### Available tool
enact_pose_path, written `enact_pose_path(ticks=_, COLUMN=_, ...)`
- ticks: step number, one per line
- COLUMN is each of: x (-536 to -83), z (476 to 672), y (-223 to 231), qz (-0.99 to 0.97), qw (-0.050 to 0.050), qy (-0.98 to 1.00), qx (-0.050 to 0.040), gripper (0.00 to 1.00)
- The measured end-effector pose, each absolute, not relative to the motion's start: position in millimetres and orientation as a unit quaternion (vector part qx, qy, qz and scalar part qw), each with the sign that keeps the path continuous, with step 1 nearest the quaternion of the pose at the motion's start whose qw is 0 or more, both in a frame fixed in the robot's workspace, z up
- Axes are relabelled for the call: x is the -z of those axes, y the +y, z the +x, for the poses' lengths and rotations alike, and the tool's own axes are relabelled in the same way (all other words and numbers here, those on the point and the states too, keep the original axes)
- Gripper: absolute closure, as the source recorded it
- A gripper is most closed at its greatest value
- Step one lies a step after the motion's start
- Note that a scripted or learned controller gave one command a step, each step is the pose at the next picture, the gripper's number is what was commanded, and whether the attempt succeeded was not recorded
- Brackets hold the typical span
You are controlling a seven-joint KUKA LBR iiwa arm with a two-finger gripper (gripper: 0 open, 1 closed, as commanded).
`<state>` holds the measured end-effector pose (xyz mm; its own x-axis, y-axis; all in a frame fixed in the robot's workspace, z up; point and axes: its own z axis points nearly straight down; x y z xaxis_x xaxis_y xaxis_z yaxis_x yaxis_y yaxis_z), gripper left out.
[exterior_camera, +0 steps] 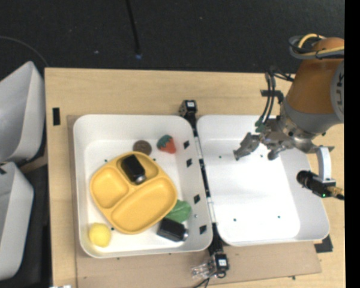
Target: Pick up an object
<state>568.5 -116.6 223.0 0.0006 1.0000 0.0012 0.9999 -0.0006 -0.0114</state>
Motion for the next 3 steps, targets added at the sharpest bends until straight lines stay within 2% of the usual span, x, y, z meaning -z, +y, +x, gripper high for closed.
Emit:
enact_pose_path(ticks=1, x=-229, z=571.1, y=-116, qz=-0.706, qw=-0.001, qy=-0.708, qx=0.0002, gripper=0.0)
enact_pose_path(ticks=2, x=-166, z=571.7, y=-119, qz=-0.707, qw=0.001, qy=-0.707, qx=-0.0019, gripper=0.0)
enact_pose_path(ticks=3, x=-122, z=570.9, y=-114, qz=-0.709, qw=0.001, qy=-0.705, qx=-0.0014, gripper=0.0)
